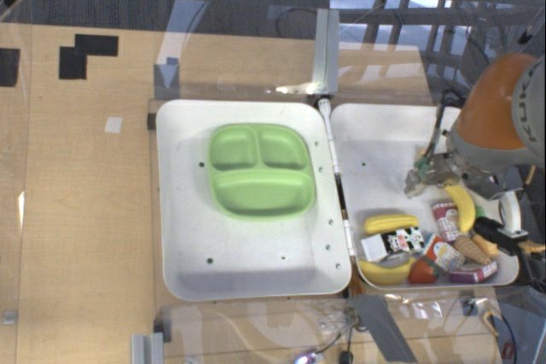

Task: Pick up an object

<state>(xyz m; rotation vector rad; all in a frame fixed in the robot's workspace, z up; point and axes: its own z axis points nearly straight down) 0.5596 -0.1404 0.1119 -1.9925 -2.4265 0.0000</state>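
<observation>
No legible text or labels

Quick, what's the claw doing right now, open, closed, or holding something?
Claw: hangs over the right bin, above the toy food pile; whether it is open or shut cannot be told.

A single camera looks down at a slant from above the bench. Both white bins [183, 209] fill the frame's centre. The arm [503, 111] enters at right.

toy food pile [426, 247] | bananas, strawberry, cone, small packets | lying jumbled | right bin [375, 141], near corner
</observation>
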